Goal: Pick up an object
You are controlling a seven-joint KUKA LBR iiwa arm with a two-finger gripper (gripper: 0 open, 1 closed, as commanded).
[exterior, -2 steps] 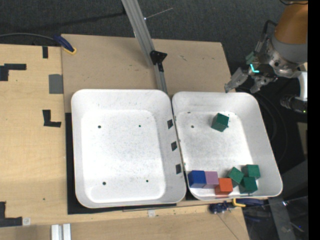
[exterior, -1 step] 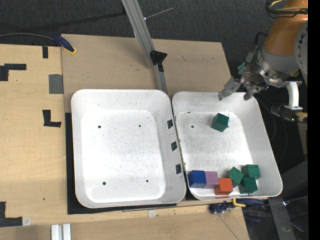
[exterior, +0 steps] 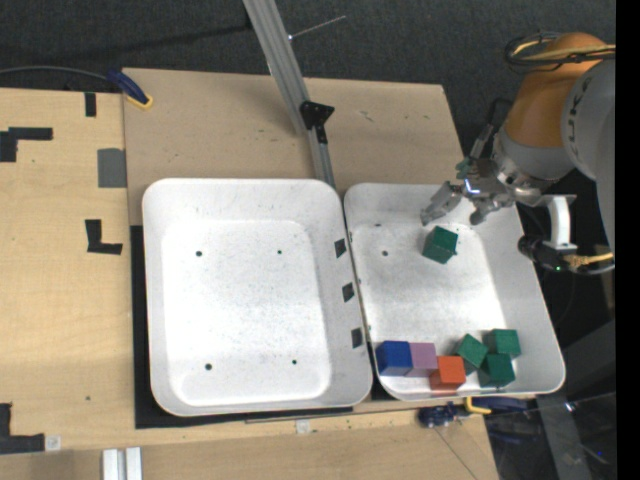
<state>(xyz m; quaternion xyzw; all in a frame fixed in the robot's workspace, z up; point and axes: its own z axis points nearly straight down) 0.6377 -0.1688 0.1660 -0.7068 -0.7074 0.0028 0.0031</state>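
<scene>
One green cube point(exterior: 440, 244) lies alone near the right bin's point(exterior: 520, 298) far edge, just below the spread-fingered, empty hand point(exterior: 464, 206), poised to grasp.

No legible text or labels anywhere

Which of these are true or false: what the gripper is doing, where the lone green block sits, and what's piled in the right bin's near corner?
1. The gripper is open above the right bin. True.
2. It holds the green block. False: the block lies on the bin floor below the fingers.
3. A blue block lies at the bin's near edge. True.
4. The orange block is in the left bin. False: it is in the right bin.
</scene>
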